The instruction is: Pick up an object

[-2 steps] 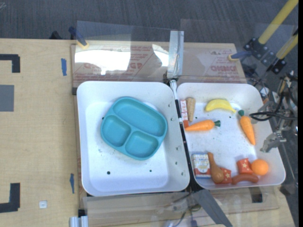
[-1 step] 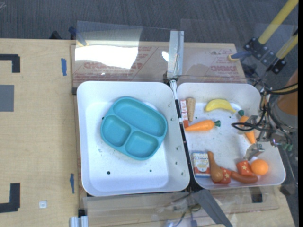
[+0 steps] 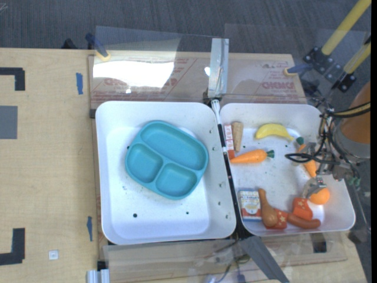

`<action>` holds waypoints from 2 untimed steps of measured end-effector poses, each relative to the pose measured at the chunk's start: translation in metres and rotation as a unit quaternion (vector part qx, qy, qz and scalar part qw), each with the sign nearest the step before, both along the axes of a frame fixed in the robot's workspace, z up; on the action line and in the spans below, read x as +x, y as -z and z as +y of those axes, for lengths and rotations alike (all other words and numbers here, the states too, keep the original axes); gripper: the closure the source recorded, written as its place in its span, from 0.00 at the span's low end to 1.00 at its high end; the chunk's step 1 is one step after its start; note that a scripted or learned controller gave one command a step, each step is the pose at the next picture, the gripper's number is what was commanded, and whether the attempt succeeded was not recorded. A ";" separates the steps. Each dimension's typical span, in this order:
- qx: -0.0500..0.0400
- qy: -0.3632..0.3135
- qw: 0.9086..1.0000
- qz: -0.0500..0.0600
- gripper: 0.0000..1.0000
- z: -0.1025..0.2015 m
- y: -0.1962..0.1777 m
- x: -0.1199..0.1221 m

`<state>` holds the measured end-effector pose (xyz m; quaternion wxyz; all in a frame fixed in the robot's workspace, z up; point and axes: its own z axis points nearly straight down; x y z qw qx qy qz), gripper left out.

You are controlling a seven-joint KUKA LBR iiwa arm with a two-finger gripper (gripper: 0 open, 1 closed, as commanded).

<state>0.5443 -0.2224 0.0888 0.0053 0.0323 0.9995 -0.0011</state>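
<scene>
On my feed, left bin (image 3: 112, 217): one blue sectioned plate (image 3: 166, 159) slightly toward 11 o'clock of centre, bare white floor open along the 6 o'clock edge. Right bin (image 3: 347, 217): banana (image 3: 274, 131) at 12 o'clock, carrot (image 3: 250, 157) and a pale cone (image 3: 237, 135) against the dividing edge at 10 o'clock, a small carton (image 3: 250, 204), brown drumstick (image 3: 269, 211) and red pieces (image 3: 302, 212) along the 6 o'clock rim, with clear floor in the middle. Gripper (image 3: 316, 187) sits at the 4 o'clock edge just beside an orange ball (image 3: 320, 196); I cannot tell how the jaws stand.
</scene>
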 end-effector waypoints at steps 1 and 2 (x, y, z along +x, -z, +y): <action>-0.002 -0.001 1.000 -0.006 1.00 0.001 -0.014 0.004; -0.002 -0.001 1.000 -0.005 0.00 0.001 -0.013 0.004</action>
